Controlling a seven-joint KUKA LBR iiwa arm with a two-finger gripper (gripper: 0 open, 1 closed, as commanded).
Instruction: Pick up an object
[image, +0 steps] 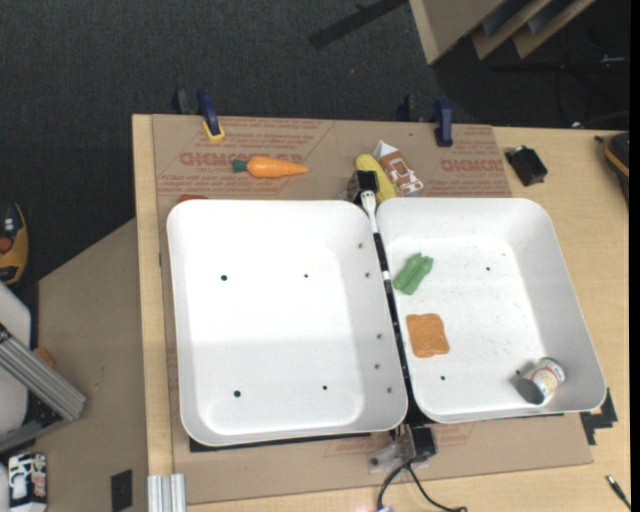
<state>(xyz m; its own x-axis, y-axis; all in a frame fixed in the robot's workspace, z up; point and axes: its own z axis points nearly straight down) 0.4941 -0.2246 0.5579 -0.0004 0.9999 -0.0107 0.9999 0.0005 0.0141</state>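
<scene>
The right bin (520, 215) holds three things. A green leafy piece (412, 273) lies near its left wall. Below it sits an orange-brown flat piece (428, 335). A small tin can (540, 381) lies on its side in the near right corner. The left bin (190, 300) shows only its white floor with a few dark dots.
Behind the bins, on the cardboard (330, 150), lie a toy carrot (272, 168), a yellow banana-like item (375, 175) and a small packet (400, 172). Two blue clamps (208, 113) (443, 120) hold the far edge. A black block (526, 165) sits at the far right.
</scene>
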